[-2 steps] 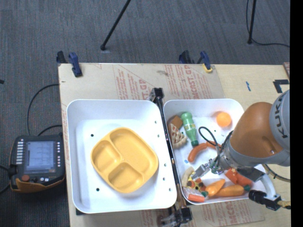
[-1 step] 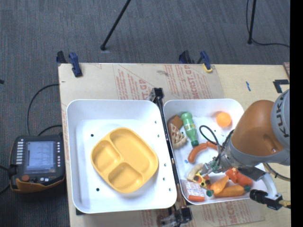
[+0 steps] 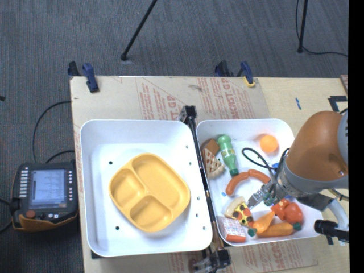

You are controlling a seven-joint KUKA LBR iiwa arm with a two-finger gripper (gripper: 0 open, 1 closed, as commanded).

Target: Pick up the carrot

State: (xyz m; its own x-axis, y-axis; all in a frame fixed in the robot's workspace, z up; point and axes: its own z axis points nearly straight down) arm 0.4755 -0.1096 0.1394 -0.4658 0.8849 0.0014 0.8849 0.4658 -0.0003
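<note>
The fingers' spread cannot be told; the gripper hangs just above-left of the carrot, which lies beside the red pepper in the right bin. Best drop lower, straddling the carrot's middle, clear of the pizza slice.

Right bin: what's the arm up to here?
The KUKA arm reaches into the right bin, its gripper low over the toy food. The carrot lies near the bin's front edge, beside a red pepper, not yet picked up. The yellow plate sits in the left bin.
</note>
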